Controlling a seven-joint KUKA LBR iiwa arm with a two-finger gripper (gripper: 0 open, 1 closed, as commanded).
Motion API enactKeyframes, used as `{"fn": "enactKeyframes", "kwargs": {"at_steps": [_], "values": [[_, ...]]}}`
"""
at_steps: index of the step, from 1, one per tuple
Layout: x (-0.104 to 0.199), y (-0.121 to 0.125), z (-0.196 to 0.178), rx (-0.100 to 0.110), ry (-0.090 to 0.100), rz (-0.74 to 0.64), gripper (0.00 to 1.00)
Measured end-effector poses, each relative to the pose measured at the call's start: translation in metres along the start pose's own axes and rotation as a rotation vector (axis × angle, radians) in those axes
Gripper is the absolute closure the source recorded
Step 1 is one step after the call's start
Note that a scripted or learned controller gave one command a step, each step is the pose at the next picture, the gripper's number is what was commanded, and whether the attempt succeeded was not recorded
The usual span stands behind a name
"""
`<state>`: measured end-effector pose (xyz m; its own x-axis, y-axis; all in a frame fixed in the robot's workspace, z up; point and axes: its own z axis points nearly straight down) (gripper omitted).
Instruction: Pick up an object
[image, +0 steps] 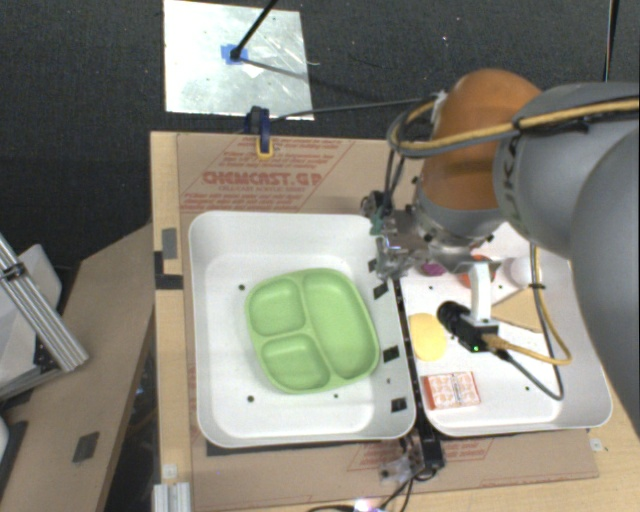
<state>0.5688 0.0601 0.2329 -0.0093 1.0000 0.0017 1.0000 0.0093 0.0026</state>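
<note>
Arm (540, 150) reached in from the right, its grey body and orange band lying over the far half of the right bin (580, 405). Gripper (388, 252) hung low at the seam between the two bins, toward their far end, just off the far right corner of the left bin (205, 330). Open or closed: could not tell, as the wrist hardware hid it.

Left bin: one green divided plate (312, 330) with three compartments lay flat near the middle, askew to the bin walls. Its far right edge was near the gripper but apart from it.

Right bin: a yellow rounded object (429, 338) lay near the left wall. Just nearer the camera was a small flat packet (450, 390) with red print. A small pink item (432, 268) showed partly under the wrist, too hidden to name.

Both bins sat on a brown sheet (262, 180) printed CHEMCAST GP in red, with a blue clamp (259, 125) at its far edge.
</note>
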Motion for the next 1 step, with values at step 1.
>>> {"fn": "enactKeyframes", "kwargs": {"at_steps": [1], "values": [[0.0493, 0.0137, 0.0086, 0.0, 0.0, 0.001, 1.0]]}}
